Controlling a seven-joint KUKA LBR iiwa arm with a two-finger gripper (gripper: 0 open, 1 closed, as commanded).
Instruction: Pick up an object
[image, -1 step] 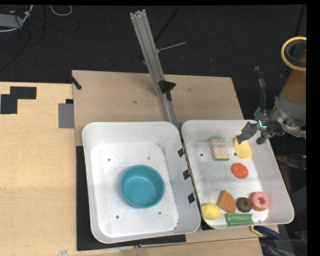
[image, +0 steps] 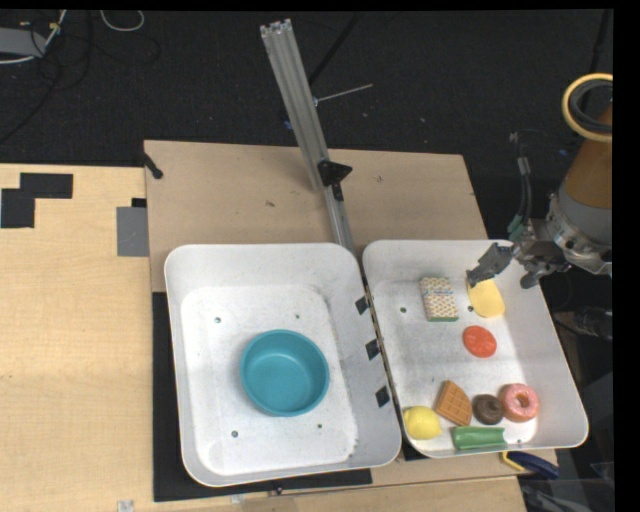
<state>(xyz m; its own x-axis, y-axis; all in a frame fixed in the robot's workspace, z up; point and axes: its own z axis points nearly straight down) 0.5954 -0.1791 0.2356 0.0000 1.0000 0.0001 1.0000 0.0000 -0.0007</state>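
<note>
My gripper (image: 510, 268) hangs over the far right part of the right bin (image: 560, 370), its two dark fingers spread open with nothing between them. A yellow rounded object (image: 487, 298) lies in the bin just below and slightly left of the fingers. Further left sits a speckled block (image: 438, 297), and a red ball (image: 480, 342) lies nearer the front. Along the bin's front edge are a yellow lemon (image: 422, 422), an orange waffle piece (image: 453, 402), a brown donut (image: 488, 408), a pink donut (image: 520, 401) and a green piece (image: 477, 437).
The left bin (image: 200, 280) holds a teal bowl (image: 285, 372). A slanted metal rail (image: 305, 120) runs from the back down to the gap between the bins. The arm's orange band (image: 590, 175) rises at the right edge.
</note>
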